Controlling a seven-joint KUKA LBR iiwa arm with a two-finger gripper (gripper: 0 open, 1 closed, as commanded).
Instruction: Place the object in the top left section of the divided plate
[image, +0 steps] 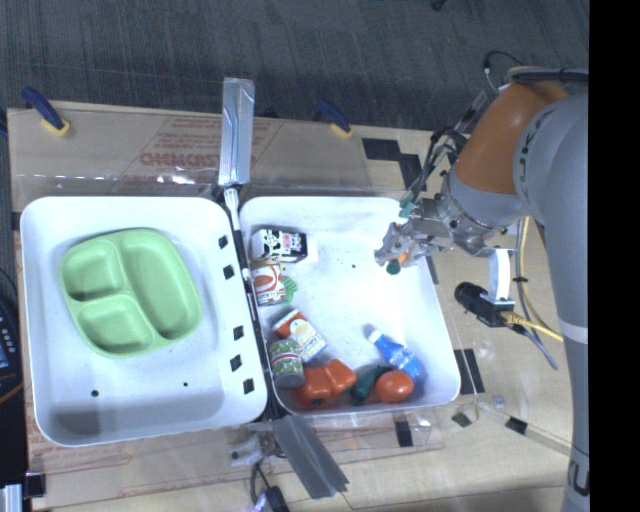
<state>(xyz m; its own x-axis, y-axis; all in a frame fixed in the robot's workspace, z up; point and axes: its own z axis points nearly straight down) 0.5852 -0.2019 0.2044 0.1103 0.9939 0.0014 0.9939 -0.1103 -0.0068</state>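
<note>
Waiting on the first pick, plate still bare

The green divided plate (128, 288) lay in the left bin (40, 400), and all three of its sections, the top left one included, held nothing. From where I stood, the job looked barely begun. The gripper (396, 254) hung at about three o'clock over the right bin (400, 212), near its far wall; something small and greenish showed at its tip, but I could not tell whether the claw was apart or closed, or clamped on anything. The candidates sat heaped toward six o'clock: a blue bottle (392, 353), red toys (330, 380), a small can (286, 362). Carry and placement remained
</note>
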